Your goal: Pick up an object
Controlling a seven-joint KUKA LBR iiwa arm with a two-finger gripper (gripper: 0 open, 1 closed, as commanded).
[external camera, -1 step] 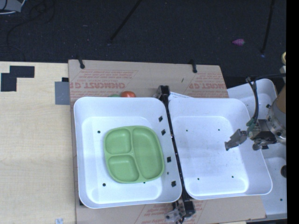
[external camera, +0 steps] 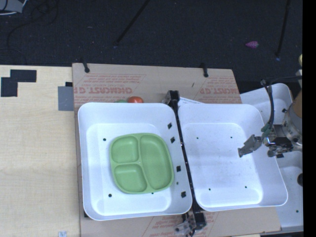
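A light green plate [external camera: 141, 162] with three compartments lies flat in the left bin [external camera: 93, 132], a little below its middle. A small red-orange object [external camera: 135, 100] peeks over that bin's far rim, on the cardboard behind it. My gripper [external camera: 255, 144] hangs over the right side of the right bin [external camera: 222, 191], near its right wall, far from the plate. Nothing shows in the gripper.
Both bins rest on a brown cardboard sheet [external camera: 153, 83], with a black divider [external camera: 181, 154] between them. Pale wooden bench [external camera: 37, 157] extends to the left. A black cable [external camera: 271, 102] loops above the wrist at the right. Dark floor with cables lies beyond the bench.
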